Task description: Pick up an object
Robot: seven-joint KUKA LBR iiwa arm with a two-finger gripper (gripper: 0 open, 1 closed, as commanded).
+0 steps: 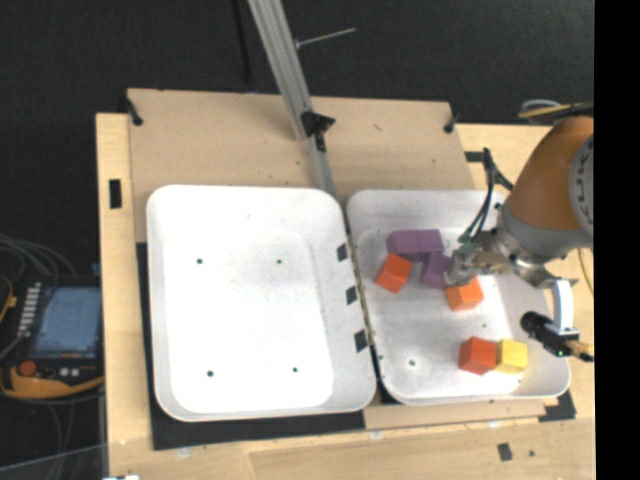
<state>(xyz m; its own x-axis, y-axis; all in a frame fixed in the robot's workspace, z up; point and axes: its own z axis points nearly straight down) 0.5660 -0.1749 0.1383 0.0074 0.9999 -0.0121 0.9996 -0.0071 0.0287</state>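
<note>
Bench: a pale wooden top with a tan board laid across its far part; black floor surrounds it.
Mast: one grey metal rail slants down from 12 o'clock and ends between the two bins.
Pendant: a handheld screen unit with cables lies off the bench at 9 o'clock.
Bins: two shallow white trays with rounded corners, matte and lightly speckled, side by side and touching. The left bin shows four small dark dots on its floor. The right bin holds every block.
Blocks, counted: five in all, solid and hard-edged.
Purple: one L-shaped purple block, near the right bin's 11 o'clock.
Orange: two orange cubes; one orange cube lies just beside the purple piece at its 8 o'clock, the other orange cube sits near the bin's centre.
Red: one red cube at the bin's 5 o'clock, touching one yellow cube at its 3 o'clock.
Arm: grey with an orange band, reaching in from 3 o'clock.
Gripper: the gripper hangs directly above the central orange cube, by the purple block's edge.
Jaws: I cannot tell whether they are released or clenched; the wrist hides them.
</note>
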